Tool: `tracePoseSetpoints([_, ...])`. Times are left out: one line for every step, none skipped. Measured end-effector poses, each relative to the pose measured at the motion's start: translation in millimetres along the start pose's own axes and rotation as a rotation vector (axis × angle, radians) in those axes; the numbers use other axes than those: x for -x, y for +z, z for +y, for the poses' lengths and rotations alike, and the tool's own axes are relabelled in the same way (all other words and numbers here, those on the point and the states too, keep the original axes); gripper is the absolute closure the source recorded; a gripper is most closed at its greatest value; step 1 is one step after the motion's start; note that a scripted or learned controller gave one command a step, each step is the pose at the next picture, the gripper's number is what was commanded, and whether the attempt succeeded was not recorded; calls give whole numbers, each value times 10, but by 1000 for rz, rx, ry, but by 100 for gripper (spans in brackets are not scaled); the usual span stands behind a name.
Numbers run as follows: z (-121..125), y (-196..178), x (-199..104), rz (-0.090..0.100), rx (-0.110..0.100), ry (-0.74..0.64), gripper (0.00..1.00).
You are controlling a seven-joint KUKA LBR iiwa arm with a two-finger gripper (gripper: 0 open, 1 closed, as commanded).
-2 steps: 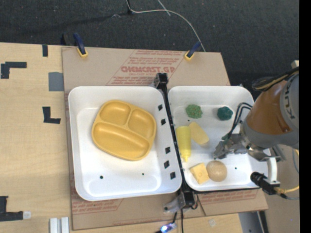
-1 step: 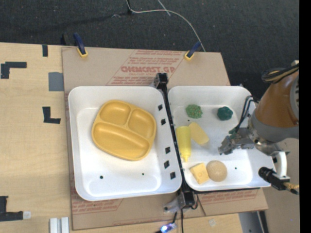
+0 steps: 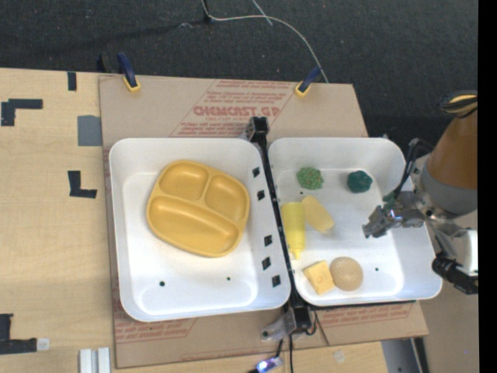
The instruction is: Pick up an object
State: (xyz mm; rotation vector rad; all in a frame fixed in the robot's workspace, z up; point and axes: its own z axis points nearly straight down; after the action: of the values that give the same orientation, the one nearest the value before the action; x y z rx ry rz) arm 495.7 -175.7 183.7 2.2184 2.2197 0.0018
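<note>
Left of the gripper (image 3: pixel 378 225), finger state unclear, a teal ball (image 3: pixel 359 181) nearby.

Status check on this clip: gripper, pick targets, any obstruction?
Gripper low over right bin, right side, nothing seen between fingers. Nearest: teal ball, beige ball. Yellow tray in left bin. No obstruction seen.

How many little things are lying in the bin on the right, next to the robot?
6: a green broccoli-like piece and a dark teal ball at the far side, a yellow stick and a pale yellow block mid-bin, a yellow wedge and a beige ball at the near side.
</note>
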Motion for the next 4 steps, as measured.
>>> tracePoseSetpoints([64,-528,-97,0,2,-3,100])
tracePoseSetpoints([164,-429,-551,2,-4,-5,100])
tracePoseSetpoints([279,-516,-1054,3,-4,-7,100])
tracePoseSetpoints([295,-435,-1530,3,-5,-6,100])
